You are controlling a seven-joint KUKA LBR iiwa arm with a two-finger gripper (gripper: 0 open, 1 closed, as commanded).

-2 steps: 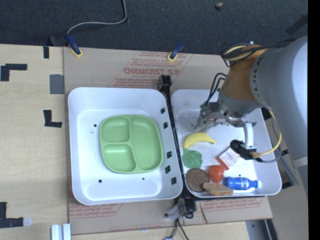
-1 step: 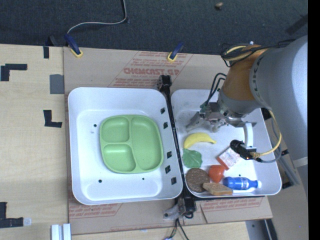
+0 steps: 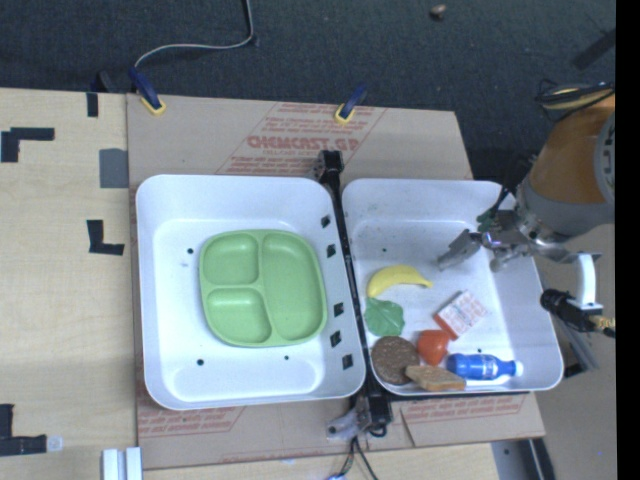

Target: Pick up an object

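My gripper [image 3: 468,259] hangs over the right bin [image 3: 420,196], near its right wall, with the grey arm and orange band behind it at the right edge. Its fingers stand apart and hold nothing. Below and left of it lie a yellow banana [image 3: 398,279], a green leafy piece [image 3: 384,318], a white and red packet [image 3: 462,313], a red tomato [image 3: 432,346], a brown round cookie [image 3: 395,357], a slice of toast [image 3: 434,377] and a blue bottle [image 3: 480,367]. The packet is the nearest to the gripper, a little below it.
The left bin [image 3: 165,298] holds a green divided plate [image 3: 263,287]. A black divider with clips [image 3: 338,268] runs between the bins. Both bins rest on a cardboard sheet [image 3: 290,138] on the wooden bench. A cable [image 3: 240,13] runs along the dark floor behind.
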